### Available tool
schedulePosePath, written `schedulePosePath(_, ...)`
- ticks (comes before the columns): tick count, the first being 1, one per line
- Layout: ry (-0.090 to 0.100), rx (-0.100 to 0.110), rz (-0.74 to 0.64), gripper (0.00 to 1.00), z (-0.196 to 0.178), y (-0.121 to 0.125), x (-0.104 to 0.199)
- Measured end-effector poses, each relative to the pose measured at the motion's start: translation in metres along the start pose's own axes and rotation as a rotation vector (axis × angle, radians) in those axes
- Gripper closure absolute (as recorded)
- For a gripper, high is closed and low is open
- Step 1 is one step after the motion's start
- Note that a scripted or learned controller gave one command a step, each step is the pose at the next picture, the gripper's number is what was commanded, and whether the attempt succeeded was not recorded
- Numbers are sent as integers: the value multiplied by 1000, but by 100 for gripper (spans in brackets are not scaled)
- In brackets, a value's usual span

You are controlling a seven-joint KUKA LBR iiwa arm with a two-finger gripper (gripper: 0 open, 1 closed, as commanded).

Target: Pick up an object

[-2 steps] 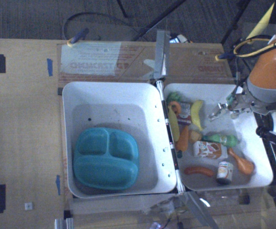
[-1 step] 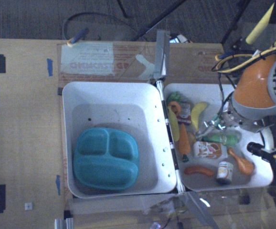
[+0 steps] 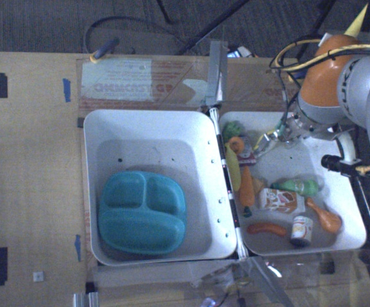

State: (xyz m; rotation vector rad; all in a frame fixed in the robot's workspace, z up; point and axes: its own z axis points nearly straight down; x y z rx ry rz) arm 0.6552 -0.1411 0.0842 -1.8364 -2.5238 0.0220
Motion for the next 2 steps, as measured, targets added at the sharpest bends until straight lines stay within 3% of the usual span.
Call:
schedulePosePath(1,-11,-15,-1,100,-11,3,-2)
schedulePosePath(2,-8,-24,115,100,-150,39,91)
